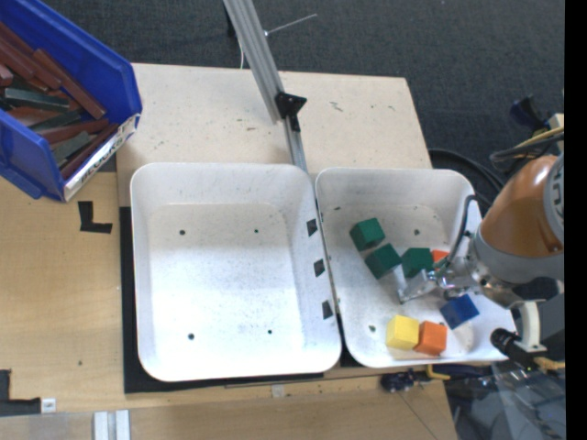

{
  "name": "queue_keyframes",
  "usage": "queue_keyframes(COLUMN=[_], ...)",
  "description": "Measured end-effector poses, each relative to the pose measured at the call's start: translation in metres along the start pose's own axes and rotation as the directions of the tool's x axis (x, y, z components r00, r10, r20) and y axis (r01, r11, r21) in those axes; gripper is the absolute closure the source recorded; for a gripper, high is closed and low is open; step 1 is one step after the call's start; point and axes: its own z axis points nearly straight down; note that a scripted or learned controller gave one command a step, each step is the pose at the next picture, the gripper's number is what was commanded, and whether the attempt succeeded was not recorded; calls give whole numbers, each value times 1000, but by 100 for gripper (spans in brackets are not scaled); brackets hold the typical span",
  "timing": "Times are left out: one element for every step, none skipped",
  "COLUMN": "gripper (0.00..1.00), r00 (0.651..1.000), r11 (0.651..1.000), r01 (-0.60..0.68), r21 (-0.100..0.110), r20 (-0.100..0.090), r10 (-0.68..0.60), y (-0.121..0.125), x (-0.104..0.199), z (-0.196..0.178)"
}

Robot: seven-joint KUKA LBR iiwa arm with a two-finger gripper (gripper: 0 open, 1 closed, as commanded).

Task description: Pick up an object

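The right bin [394,183] holds several small blocks. Two green blocks [368,234] [382,261] lie near its middle, and a third green block [417,260] sits right against my gripper [427,284]. A blue block [459,311] lies just below and to the right of the gripper. A yellow block [402,332] and an orange block [432,337] rest side by side at the bin's near edge. A small red piece [439,257] peeks out beside the gripper. The gripper is low inside the right bin, among the blocks.
The left bin [147,246] stands beside the right one. A blue crate [101,71] of dark sticks sits at the bench's far left. A slanted metal rail [261,53] crosses the bench from the back. Cables lie off the bench at right.
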Motion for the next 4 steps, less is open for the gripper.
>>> queue_keyframes(gripper=[100,100,100,100], r00=[1000,1000,1000,1000], r11=[1000,1000,1000,1000], r01=[1,0,1,2], r21=[-3,-9,-12,-11], r20=[0,2,4,3], r10=[-1,0,-1,-1], y=[1,-3,-3,-2], x=[0,3,6,11], z=[-13,-56,-118,-162])
